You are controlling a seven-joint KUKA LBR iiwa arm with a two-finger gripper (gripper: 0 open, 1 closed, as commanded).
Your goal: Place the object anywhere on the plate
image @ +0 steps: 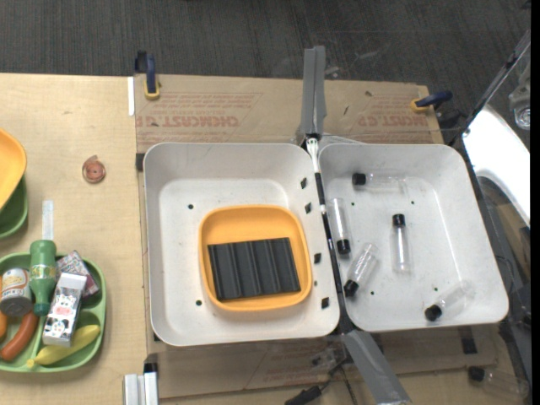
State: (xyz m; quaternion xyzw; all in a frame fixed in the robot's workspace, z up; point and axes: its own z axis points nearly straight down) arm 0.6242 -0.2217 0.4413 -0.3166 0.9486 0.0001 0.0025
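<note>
An orange square plate (pixel 253 217) sits in the middle of the left white bin (pixel 169 184). A dark grey ribbed block (pixel 255 268) lies flat on the plate, filling most of its floor. In the right white bin (pixel 456 184) lie several clear tubes with black caps, among them one near the back (pixel 377 179), one along the left wall (pixel 339 224) and one at the front right corner (pixel 447 300). They lie apart from one another.
On the wooden bench to the left stand a green tray of toy food (pixel 80 344), an orange bowl (pixel 8 171) and a small pink disc (pixel 94 170). Clamps (pixel 148 74) hold the cardboard behind the bins. A white machine part (pixel 502 163) borders the right bin.
</note>
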